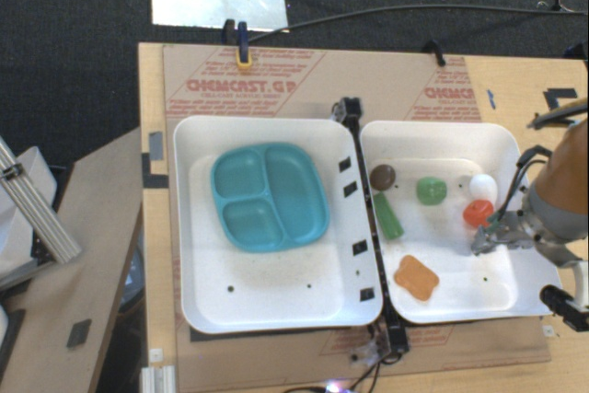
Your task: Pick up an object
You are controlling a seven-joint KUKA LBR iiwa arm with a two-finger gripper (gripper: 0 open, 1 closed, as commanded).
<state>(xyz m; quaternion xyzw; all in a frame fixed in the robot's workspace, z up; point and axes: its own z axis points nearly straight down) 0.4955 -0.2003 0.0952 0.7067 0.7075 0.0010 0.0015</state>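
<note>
The gripper [480, 241] hangs low in the right bin [502, 143], near its right wall; whether it grips anything I cannot tell. Just beside it lies the red-orange ball [476, 213] (a likely target), unlifted.

The arm [561, 189] reaches in from the right, gripper [488, 239] lowered.
</note>
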